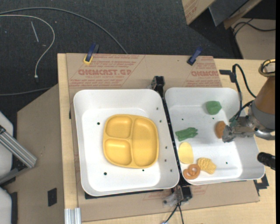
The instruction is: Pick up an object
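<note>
- The room's floor (pixel 109 22) is dark carpet, with a thin pale cable (pixel 43 48) looping across it at the far left and cardboard boxes (pixel 218 11) at the far right.
- The table (pixel 131 65) is a brown board printed with red lettering; two blue clamps (pixel 91 52) grip its far edge.
- The left bin (pixel 87 175) is white and shallow and carries a yellow divided plate (pixel 131 141) with three compartments, lying flat near its middle.
- The right bin (pixel 192 98), touching the left one along a black seam, holds the small things.
- The arm (pixel 266 107) reaches in from the right, its orange band above a grey wrist, over the right bin's right side.
- The pincer (pixel 227 131) points left and low over the bin; an orange-brown piece (pixel 219 128) sits right at its tip, and whether it is clamped or merely touched cannot be told.
- A green round piece (pixel 213 107) lies far of the pincer; a green leafy piece (pixel 187 133) lies near the bin's left wall.
- A pale yellow piece (pixel 186 152), a yellow ridged piece (pixel 207 165) and an orange ring (pixel 191 172) cluster at the near side.
</note>
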Robot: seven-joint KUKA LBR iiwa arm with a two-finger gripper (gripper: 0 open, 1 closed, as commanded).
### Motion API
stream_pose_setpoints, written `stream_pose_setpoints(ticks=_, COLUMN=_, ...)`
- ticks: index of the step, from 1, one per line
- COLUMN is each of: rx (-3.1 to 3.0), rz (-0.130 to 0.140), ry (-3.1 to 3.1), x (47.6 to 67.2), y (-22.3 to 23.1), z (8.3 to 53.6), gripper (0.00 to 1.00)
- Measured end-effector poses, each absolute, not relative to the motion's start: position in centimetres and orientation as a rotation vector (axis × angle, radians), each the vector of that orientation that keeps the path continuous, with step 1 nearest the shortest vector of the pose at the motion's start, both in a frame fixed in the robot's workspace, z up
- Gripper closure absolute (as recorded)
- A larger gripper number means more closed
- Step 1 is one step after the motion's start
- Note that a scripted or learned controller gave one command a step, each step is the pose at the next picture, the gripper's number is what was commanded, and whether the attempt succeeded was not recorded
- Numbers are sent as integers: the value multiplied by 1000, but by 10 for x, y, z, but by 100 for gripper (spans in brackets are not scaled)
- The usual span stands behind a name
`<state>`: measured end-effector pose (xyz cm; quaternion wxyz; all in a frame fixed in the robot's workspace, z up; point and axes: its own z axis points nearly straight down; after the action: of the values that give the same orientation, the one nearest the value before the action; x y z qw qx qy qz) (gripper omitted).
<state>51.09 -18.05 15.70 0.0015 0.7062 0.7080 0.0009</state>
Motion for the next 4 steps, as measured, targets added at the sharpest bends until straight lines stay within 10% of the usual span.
stream_pose_setpoints(ticks=2, rx=2216, rz=3, ry=2221, x=522, y=-177, z=268, gripper=100)
stream_pose_setpoints(ticks=4, rx=2217, rz=-1, ry=2235, x=522, y=-67, z=271, gripper=100)
